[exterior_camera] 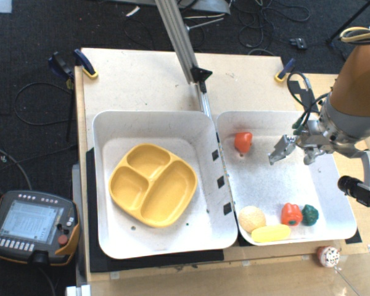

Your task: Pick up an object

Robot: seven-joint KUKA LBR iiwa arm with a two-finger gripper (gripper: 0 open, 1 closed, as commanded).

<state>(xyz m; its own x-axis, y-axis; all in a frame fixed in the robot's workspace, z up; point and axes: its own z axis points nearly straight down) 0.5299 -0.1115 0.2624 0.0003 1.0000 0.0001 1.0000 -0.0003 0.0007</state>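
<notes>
Hovering mid right bin (333, 221), gripper (294, 152) apparently spread, empty; red pepper (243, 142) near divider

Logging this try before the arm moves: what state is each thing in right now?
gripper: jaws open, holding nothing, above the right bin
yellow divided plate: upright in the left bin, compartments bare
red pepper: lying alone, far end of right bin
beige ball, yellow block, orange pepper, green piece: resting clustered at the near edge
</notes>
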